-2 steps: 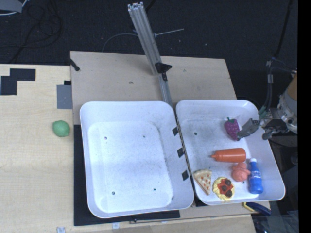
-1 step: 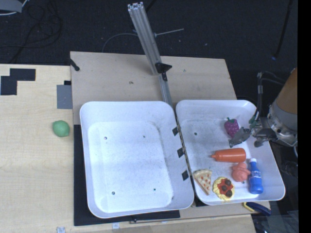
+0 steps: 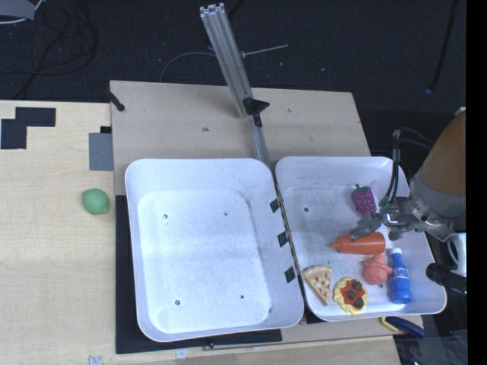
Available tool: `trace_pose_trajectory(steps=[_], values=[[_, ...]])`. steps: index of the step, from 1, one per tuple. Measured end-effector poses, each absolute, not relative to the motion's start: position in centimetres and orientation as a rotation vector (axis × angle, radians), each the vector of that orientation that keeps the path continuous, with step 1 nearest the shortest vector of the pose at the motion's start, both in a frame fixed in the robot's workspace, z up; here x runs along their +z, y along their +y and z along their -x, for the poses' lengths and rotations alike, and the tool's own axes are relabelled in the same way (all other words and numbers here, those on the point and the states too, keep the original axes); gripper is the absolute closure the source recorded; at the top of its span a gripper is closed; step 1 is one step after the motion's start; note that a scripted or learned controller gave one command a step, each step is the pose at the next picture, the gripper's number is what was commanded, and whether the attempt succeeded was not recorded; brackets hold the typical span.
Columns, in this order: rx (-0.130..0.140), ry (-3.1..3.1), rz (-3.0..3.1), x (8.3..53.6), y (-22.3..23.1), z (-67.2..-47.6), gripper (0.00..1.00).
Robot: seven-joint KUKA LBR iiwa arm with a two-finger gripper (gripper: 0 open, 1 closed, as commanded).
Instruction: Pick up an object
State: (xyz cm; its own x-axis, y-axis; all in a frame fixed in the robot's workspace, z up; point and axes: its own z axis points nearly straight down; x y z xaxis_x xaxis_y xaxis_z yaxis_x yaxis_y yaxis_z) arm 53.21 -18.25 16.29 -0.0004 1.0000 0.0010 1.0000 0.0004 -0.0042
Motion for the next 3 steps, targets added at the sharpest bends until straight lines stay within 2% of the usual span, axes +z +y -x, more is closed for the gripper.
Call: trace_pose_trajectory(steps=[1, 2, 3], values=[[0.004, -2.218, 2.219, 11.2, -18.8, -52.3, 0.0], [0.001, -2.219, 2.223, 12.5, -18.9, -52.4, 1.0], [-0.003, -2.224, 2.223, 16.8, -18.7, -53.0, 1.0]])
